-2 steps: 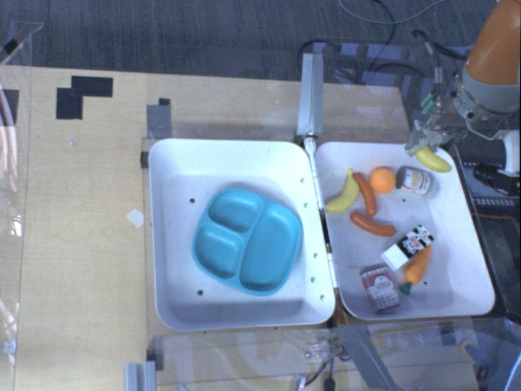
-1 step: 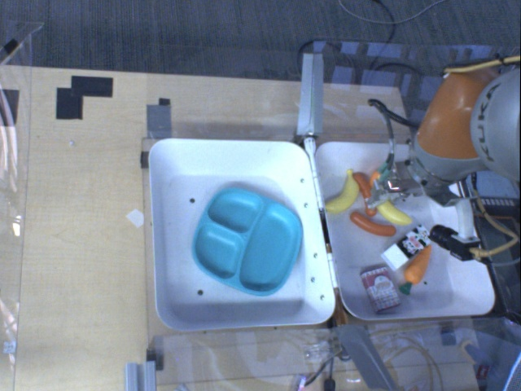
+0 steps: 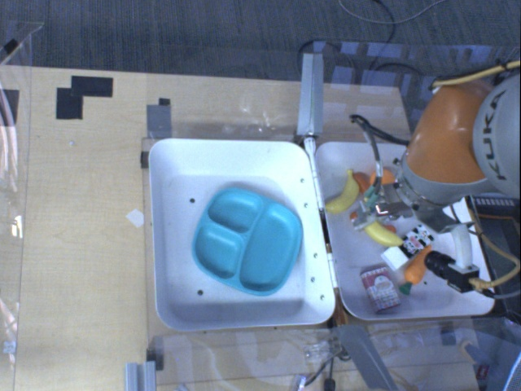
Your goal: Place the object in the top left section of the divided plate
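Camera view looks down on a pale wood tabletop (image 3: 81, 243) bearing two white bins. At the frame's centre-left, the left bin (image 3: 171, 243) holds a blue divided plate (image 3: 248, 241) lying flat; its top left section (image 3: 234, 208) is a small compartment, bare and facing up.

Moving right, the right bin (image 3: 350, 296) carries a scatter of small toy foods: a yellow banana (image 3: 343, 194) near the bin's upper left, a second yellow piece (image 3: 383, 235) just below the end effector, an orange carrot-like piece (image 3: 415, 269) and a small printed box (image 3: 380, 288) toward the lower edge. The task does not name the object; it is presumably one of these, most likely a yellow piece beside the end effector.

End effector (image 3: 376, 204) hangs low over the right bin between the banana and the second yellow piece; whether it is parted or closed cannot be told, as wrist and cabling clutter that spot.

My judgement: these look like light, stiff, smooth plastic, not fragile but prone to slipping or rolling. The banana is best pinched across its thick middle, squarely over the curve, not at a tapering tip.
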